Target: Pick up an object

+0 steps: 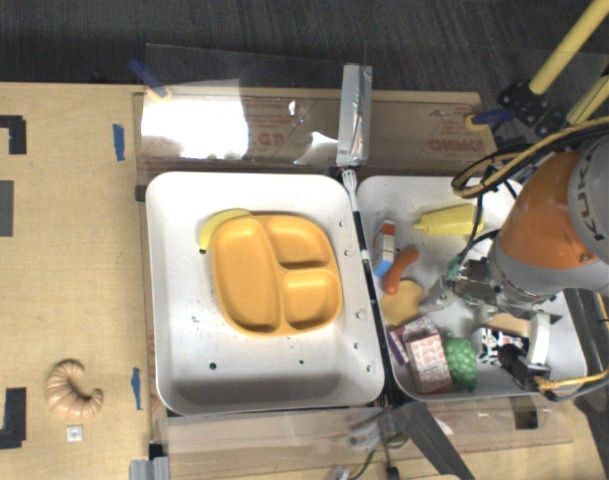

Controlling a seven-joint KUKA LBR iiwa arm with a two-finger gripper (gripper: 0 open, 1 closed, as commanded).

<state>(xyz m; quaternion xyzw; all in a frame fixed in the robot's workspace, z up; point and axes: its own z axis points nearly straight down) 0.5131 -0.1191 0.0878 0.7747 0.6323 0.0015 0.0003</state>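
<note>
We've no set target, so any item in the right bin (574, 368) will do. Candidates sit in its left and front part: a green bumpy ball (462, 362) touching a small printed box (425, 356) near the front wall, a yellowish lump (405, 297) just behind them, an orange-red stick (399, 266) and a yellow bottle (446, 221) toward the back. The gripper (489, 313) hangs over the bin's middle, just right of the lump and behind the ball. Can't tell if the claw is open or closed; wrist and cables hide it, and nothing visibly sits in it.

Our judgement: go for the ball or bottle, w/ clear space around them. Centre over one item, descend straight, avoid straddling two things. The left bin (174, 298) holds an orange divided tray (276, 271) over a yellow piece (216, 224); skip those, too flat.
</note>
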